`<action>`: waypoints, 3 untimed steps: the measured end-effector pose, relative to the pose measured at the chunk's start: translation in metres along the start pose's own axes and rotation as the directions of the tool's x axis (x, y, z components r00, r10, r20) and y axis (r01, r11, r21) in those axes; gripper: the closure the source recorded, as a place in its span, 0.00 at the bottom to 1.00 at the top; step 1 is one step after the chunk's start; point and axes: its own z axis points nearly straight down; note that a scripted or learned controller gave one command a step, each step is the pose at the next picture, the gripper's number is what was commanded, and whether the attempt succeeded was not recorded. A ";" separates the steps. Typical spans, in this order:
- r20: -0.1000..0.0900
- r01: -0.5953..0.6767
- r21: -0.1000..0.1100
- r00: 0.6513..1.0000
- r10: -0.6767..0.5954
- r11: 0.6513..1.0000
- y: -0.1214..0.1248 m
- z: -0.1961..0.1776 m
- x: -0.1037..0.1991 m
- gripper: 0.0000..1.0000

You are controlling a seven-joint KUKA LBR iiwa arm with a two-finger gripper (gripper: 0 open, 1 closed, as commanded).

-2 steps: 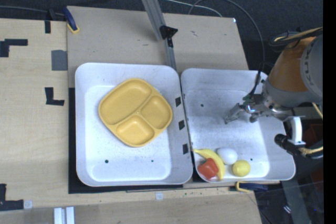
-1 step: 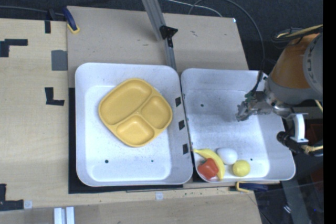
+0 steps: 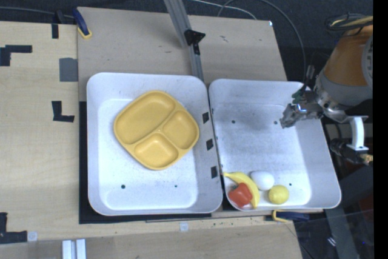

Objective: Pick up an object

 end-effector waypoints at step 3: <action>-0.002 0.004 0.005 1.000 -0.004 1.000 -0.004 -0.076 0.050 1.00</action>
